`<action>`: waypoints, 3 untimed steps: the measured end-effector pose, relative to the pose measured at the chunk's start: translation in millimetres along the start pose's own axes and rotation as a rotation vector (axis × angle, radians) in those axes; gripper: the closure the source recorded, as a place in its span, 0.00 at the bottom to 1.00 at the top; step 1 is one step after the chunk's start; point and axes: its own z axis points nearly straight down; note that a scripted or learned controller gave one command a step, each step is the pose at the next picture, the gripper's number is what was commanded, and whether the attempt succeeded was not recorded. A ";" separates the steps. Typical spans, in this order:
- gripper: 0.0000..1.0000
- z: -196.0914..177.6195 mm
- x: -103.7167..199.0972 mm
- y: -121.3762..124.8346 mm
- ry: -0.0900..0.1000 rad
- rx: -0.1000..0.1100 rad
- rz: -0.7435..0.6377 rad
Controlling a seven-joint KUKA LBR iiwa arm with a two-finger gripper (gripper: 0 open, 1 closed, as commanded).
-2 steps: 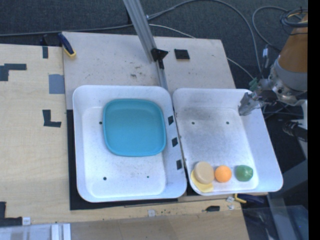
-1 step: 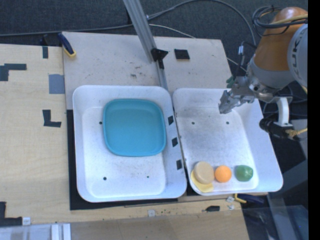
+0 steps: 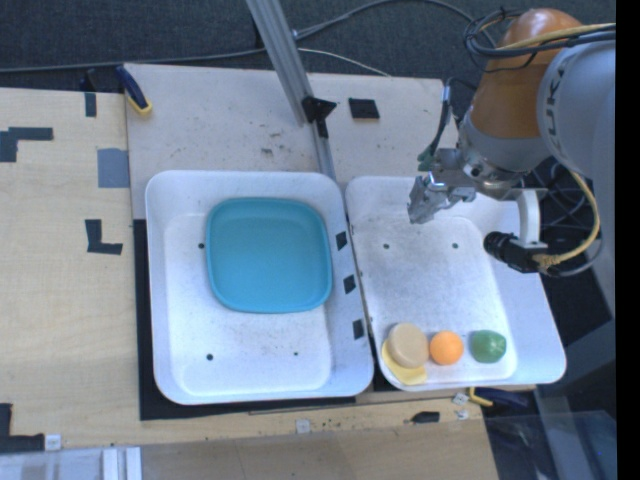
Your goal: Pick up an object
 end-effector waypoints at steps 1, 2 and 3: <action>1.00 10.4 50.9 22.5 0.000 0.000 -0.001; 1.00 0.8 104.8 32.9 0.000 -0.001 -0.001; 1.00 -7.3 149.4 56.7 0.000 -0.001 0.000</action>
